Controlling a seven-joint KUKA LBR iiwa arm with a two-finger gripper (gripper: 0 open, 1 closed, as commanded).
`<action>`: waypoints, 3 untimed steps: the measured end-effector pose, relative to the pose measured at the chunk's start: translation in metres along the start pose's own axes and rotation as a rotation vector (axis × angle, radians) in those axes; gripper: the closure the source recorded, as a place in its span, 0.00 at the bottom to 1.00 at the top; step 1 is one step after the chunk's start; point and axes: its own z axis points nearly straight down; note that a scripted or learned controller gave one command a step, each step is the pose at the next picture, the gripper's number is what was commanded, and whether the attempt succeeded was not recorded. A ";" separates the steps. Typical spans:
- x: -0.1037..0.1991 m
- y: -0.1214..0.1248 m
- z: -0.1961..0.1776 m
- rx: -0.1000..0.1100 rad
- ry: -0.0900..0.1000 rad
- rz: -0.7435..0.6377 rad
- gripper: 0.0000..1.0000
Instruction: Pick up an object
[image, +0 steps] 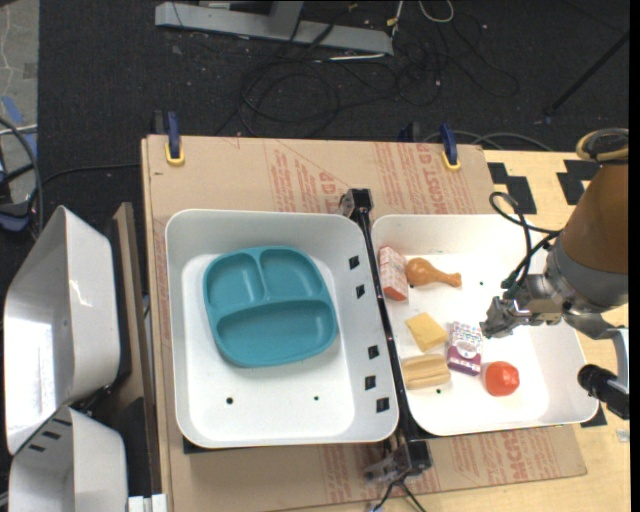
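Note:
The right bin (560, 400) holds several toy foods: a red-and-white can (393, 274), a chicken drumstick (433, 272), a yellow cheese wedge (426, 330), a purple-and-white carton (464, 347), a red tomato (501, 377) and a tan bread piece (424, 372). My gripper (496, 319) hangs over the right bin, just right of and above the carton, and above the tomato. Nothing visibly sits in it.
The left bin (190, 400) carries a teal divided plate (268, 305). A black divider (378, 330) runs between the bins. The arm (600, 250) enters from the right over the right bin's far side. Cardboard lies under both bins.

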 end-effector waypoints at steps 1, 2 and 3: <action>0.045 0.004 0.007 0.002 0.002 -0.004 1.00; 0.095 -0.001 0.005 0.002 0.003 -0.006 1.00; 0.139 0.004 0.002 0.002 0.002 -0.005 1.00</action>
